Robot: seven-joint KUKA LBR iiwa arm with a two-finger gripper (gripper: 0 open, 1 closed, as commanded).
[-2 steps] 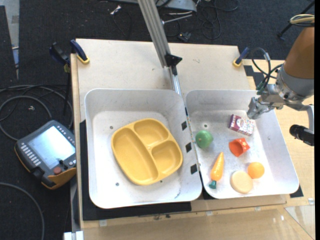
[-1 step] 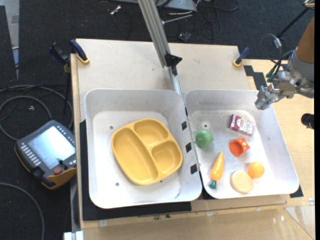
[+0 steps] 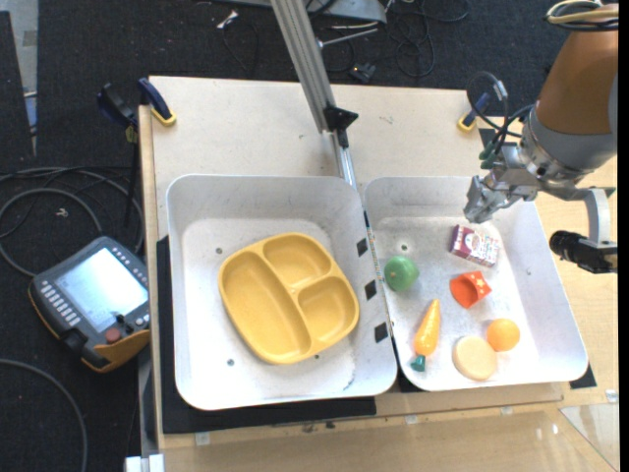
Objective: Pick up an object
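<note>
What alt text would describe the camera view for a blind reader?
The gripper hangs over the right bin, just above a small carton among toy foods. The left bin holds a yellow divided plate.

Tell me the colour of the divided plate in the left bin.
Yellow. The divided plate shows plainly in the camera view, lying in the left bin.

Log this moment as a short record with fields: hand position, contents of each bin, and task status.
hand: above the right bin's far side, just beyond the pink carton
left bin: yellow divided plate
right bin: pink carton, green ball, orange-red block, carrot, orange, pale round piece
task status: nothing seen between the fingers; every object lies in a bin
</note>
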